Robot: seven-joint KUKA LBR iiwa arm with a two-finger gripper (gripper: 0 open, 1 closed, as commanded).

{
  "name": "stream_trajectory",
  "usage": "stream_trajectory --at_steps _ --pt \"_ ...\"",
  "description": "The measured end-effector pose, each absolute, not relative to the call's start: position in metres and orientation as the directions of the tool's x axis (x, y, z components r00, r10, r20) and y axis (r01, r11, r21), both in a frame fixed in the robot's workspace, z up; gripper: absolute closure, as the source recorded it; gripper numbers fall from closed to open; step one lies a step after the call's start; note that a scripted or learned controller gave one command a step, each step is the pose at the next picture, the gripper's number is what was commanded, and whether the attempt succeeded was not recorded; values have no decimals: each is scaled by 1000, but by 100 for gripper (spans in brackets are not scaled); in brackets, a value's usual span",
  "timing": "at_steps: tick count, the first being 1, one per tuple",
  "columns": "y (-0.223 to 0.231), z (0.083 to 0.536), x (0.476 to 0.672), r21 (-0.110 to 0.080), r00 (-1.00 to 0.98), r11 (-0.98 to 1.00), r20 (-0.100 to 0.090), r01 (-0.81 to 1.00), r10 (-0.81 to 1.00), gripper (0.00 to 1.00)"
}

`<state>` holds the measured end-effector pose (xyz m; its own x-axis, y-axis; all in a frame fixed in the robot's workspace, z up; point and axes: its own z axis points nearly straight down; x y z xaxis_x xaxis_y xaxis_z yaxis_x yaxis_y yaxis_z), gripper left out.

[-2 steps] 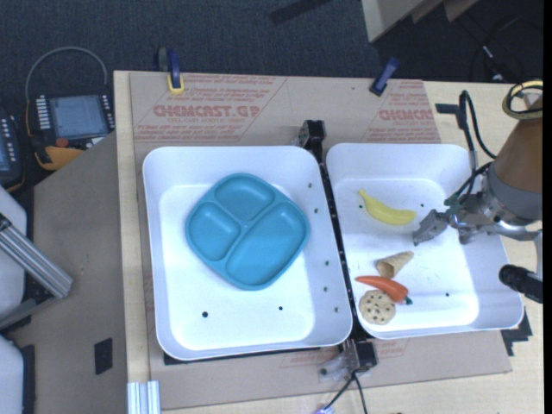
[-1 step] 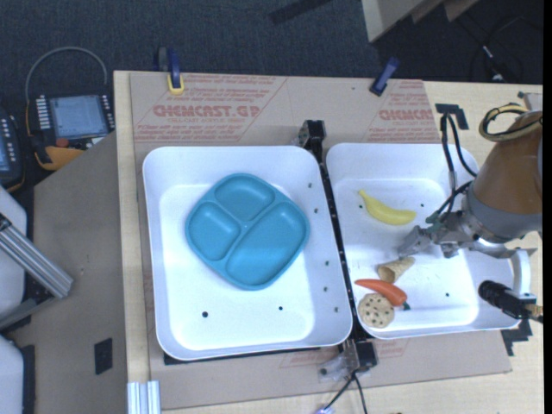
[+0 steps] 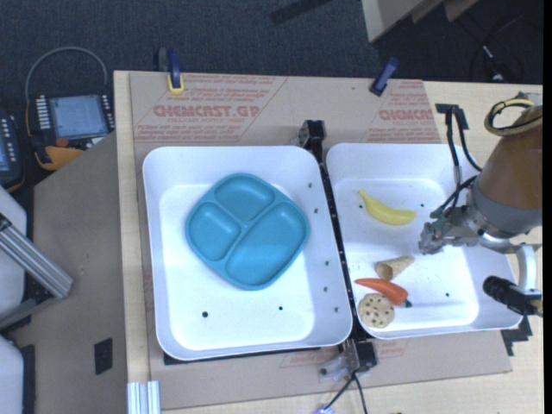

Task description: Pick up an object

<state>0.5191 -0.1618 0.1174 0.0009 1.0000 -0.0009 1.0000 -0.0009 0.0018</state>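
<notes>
The right bin (image 3: pixel 448 166) holds a yellow banana (image 3: pixel 385 210) near its back, a tan cone-shaped piece (image 3: pixel 395 267) in the middle, a red-orange carrot (image 3: pixel 382 289) below that, and a round chocolate-chip cookie (image 3: pixel 376 310) by the front left corner. My gripper (image 3: pixel 434 237) hangs over the right half of this bin, to the right of the cone piece and below the banana. It touches none of them, and nothing shows between its fingers.
The left bin (image 3: pixel 172 300) carries a blue divided plate (image 3: pixel 247 229). Black cables (image 3: pixel 454 149) run along the right bin's far right side. A black clamp (image 3: pixel 312 133) sits between the bins at the back. Cardboard (image 3: pixel 259 102) covers the bench behind.
</notes>
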Motion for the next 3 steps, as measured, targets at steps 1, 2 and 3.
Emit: stream_trajectory --at_steps 1,2,3 --pt "-171 177 520 7 0 0 -4 1000 1000 100" --pt "-173 220 522 7 -1 1 -3 1000 1000 100" --pt "-179 283 524 9 -1 1 -4 1000 1000 100"
